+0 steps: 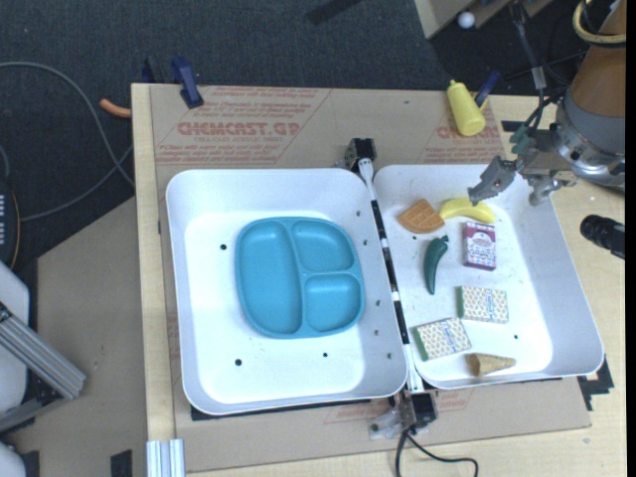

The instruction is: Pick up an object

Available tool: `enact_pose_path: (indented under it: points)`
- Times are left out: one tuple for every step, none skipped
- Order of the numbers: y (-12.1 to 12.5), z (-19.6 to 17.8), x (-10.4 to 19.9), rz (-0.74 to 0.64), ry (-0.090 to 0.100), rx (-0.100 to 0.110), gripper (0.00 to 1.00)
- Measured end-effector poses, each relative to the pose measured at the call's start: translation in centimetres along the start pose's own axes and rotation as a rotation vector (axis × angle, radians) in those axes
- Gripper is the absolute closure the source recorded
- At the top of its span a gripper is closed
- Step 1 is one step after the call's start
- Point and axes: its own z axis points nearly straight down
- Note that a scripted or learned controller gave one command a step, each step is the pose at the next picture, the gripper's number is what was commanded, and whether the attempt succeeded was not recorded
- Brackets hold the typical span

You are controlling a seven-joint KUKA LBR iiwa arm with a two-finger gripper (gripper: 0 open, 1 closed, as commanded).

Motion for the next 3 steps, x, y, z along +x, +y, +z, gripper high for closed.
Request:
enact_pose_path:
  points:
    - [2.6,7.5,3.2,-0.001,0.001,0.003,0.0]
    - [0.9,17.0,4.0,0.001,0.0,0.001,0.0]
    - [1.0,16.0,4.0,0.002,0.0,-0.002,1.0]
